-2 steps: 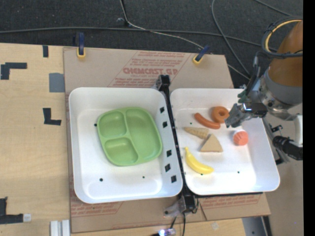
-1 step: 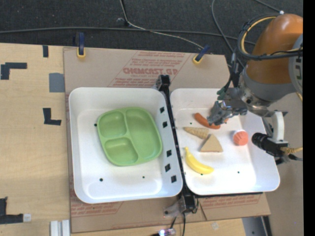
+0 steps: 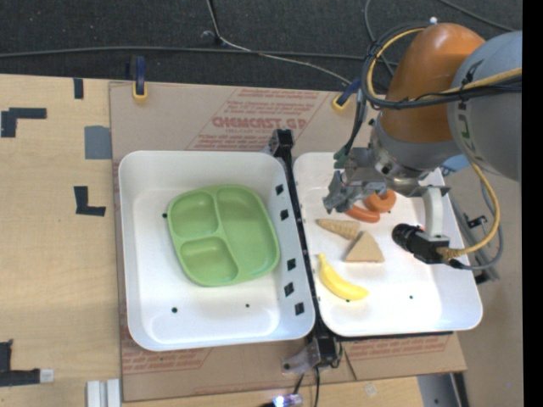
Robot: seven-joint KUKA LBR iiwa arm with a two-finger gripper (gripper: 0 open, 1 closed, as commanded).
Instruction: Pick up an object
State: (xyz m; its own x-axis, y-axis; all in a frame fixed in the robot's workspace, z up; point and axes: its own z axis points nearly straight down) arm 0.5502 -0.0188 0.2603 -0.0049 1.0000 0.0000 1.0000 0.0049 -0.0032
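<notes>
My gripper [image 3: 342,198] hangs low over the back of the right bin [image 3: 441,312]. Just right of it lie an orange carrot-like piece [image 3: 364,214] and an orange ring-shaped piece [image 3: 383,200], partly hidden by the wrist. In front of the gripper lies a tan cone [image 3: 338,226]. A tan wedge like a bread slice [image 3: 365,249] rests in the bin's middle. A yellow banana [image 3: 339,281] lies near the front left of that bin. Nothing shows between the fingers.
The left bin [image 3: 140,312] holds a green divided plate [image 3: 223,234]. A black divider [image 3: 290,227] runs between the two bins. The bins sit on a cardboard sheet [image 3: 212,117] on the wooden bench.
</notes>
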